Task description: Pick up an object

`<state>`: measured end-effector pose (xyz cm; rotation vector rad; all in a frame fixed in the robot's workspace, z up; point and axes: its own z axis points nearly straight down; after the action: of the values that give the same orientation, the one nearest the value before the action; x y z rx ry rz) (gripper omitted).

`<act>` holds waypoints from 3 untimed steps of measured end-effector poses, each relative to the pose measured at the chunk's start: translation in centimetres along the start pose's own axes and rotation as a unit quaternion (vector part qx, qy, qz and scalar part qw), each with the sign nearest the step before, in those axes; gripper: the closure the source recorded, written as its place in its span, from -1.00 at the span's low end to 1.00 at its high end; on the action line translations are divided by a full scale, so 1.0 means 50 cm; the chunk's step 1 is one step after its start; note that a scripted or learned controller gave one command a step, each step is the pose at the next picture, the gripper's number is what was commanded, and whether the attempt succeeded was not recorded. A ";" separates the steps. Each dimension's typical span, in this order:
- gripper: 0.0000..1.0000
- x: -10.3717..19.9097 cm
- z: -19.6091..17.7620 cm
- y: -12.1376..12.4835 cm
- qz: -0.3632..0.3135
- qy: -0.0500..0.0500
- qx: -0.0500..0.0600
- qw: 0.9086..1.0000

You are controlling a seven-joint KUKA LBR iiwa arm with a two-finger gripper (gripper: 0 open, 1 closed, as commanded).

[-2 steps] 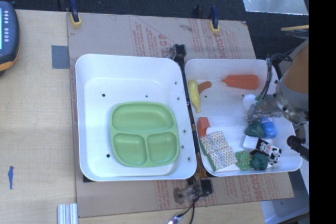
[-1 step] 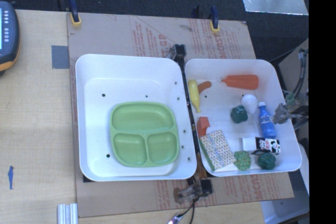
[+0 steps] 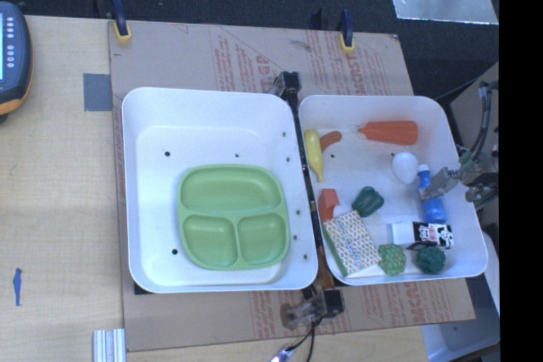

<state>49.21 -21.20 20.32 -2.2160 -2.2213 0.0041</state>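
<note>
- The left bin (image 3: 136, 182) holds one thing: a green divided plate (image 3: 232, 216), lying flat a little toward 5 o'clock of the bin's middle, with one long compartment on top and two smaller ones below.
- The right bin (image 3: 377, 108) (much the fuller one) holds the objects to pick.
- Toward 12 o'clock lies an orange carrot (image 3: 389, 131); toward 10 o'clock a yellow banana (image 3: 313, 153) with a small brown sausage (image 3: 330, 138) just beside it.
- Near the middle sit a white egg (image 3: 405, 166) and a dark green pepper (image 3: 367, 201).
- Toward 7 o'clock a patterned card (image 3: 351, 242) lies tilted, an orange block (image 3: 328, 203) touching its upper corner.
- Toward 5 o'clock: a light green broccoli (image 3: 392, 258), a dark green one (image 3: 430, 259), a black-and-white carton (image 3: 432, 233).
- At 3 o'clock the gripper (image 3: 439, 182) sits over a blue bottle (image 3: 433, 201); whether its jaws are apart or together I cannot tell.
</note>
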 end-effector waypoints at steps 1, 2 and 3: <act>-1.00 0.043 0.226 0.174 -0.004 0.002 0.001 1.000; -1.00 0.056 0.233 0.320 0.001 0.003 0.016 1.000; -1.00 0.045 0.227 0.127 0.000 0.001 0.004 1.000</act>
<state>55.51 -18.94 8.96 -2.2116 -2.2163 0.0095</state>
